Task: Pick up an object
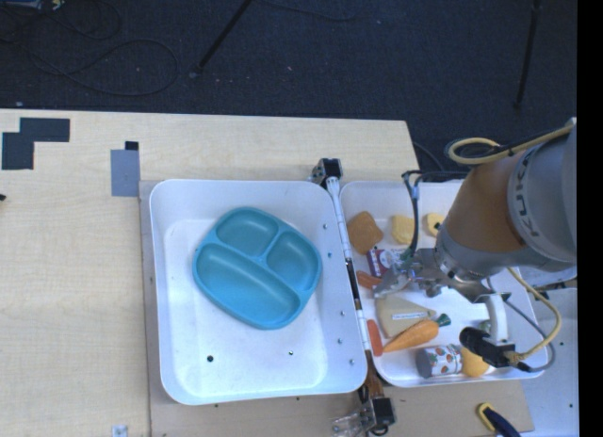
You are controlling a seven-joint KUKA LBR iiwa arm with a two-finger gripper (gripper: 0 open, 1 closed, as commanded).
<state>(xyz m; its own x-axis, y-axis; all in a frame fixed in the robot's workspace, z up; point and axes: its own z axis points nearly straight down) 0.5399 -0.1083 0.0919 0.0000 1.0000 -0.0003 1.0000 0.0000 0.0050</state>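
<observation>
Left white bin [179,350]: a blue three-compartment plate [256,266], lying flat near its middle. Right white bin [396,374]: a brown bread-like piece [364,231] and a yellow piece [403,229] near the far wall, then a beige wedge [400,312], an orange carrot [413,335] just beside it, and a small grey can [439,361] at the near wall. Above these, the gripper [407,277], low over the bin's middle; fingers' state impossible to tell. Further right, the grey-and-orange arm [513,209].
</observation>
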